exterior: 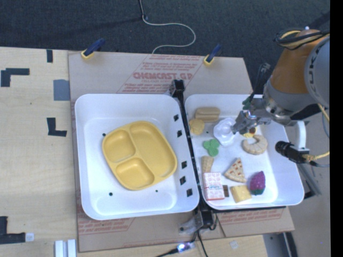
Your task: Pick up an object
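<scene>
Where visible, end effector [242, 125] touches clear cup [224, 131].

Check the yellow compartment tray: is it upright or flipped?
Upright. The yellow three-compartment plastic tray lies flat in the left white bin, hollows facing up.

Even, diffuse light falls from overhead, bright enough that both shallow white plastic bins [86, 159] wash out almost to flat white, with detail in their walls lost. Shadows are soft and short; the yellow three-compartment plastic tray [140, 154] casts only a faint dark rim on the left bin's floor. The dark grey carpet [69, 12] beyond the bench's far edge looks grainy. Focus is slightly soft overall, and small things in the right bin blur at their edges.
</scene>
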Tool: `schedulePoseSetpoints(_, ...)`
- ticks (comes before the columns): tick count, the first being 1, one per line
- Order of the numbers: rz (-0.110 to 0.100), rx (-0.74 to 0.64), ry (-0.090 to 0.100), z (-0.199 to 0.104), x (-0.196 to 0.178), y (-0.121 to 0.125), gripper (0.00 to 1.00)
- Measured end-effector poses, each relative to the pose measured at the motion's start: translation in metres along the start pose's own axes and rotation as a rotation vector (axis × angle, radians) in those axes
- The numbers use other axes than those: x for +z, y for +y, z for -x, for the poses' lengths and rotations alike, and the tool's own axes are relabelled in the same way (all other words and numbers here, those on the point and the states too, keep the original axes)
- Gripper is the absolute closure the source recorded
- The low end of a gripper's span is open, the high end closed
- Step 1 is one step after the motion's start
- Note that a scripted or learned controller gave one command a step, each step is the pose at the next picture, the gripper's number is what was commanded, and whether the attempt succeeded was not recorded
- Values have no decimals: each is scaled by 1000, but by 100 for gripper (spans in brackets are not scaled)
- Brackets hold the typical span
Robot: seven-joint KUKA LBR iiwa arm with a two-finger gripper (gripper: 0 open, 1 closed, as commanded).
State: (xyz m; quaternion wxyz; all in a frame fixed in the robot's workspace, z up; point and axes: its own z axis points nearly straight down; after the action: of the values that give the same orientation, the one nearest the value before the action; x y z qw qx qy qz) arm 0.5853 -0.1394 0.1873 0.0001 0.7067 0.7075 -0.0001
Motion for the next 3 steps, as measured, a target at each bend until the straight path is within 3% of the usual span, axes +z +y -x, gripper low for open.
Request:
schedulePoseSetpoints(1, 0, -1, 0, 0, -38, 1, 100)
schedulePoseSetpoints(3, -4, -7, 2, -112, -40, 29, 100)
